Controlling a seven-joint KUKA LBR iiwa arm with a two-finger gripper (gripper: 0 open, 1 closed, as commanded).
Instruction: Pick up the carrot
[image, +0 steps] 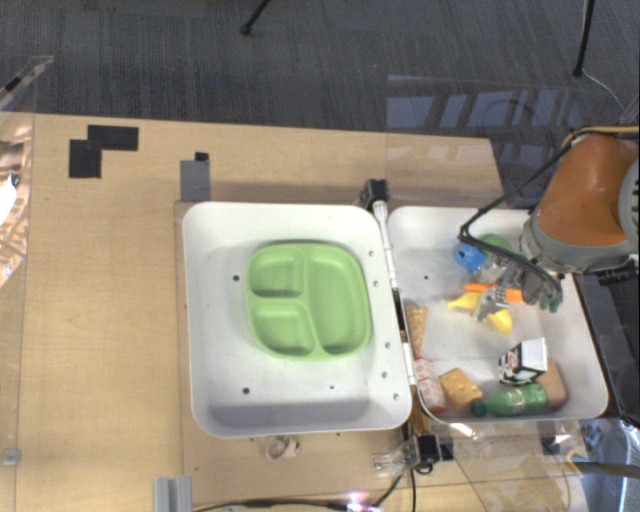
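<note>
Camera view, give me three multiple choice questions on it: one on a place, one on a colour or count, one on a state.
1. Where does the green divided plastic plate lie?
A. left white bin
B. right white bin
C. floor

2. How many compartments has the plate?
A. two
B. three
C. five

3. How does the green plastic bottle rest?
A. upright
B. on its side
C. leaning on the plate

Answers:
1 A, it sits mid-bin on the left.
2 B, one long well beside two small ones.
3 B, it lies along the right bin's near edge.
</note>
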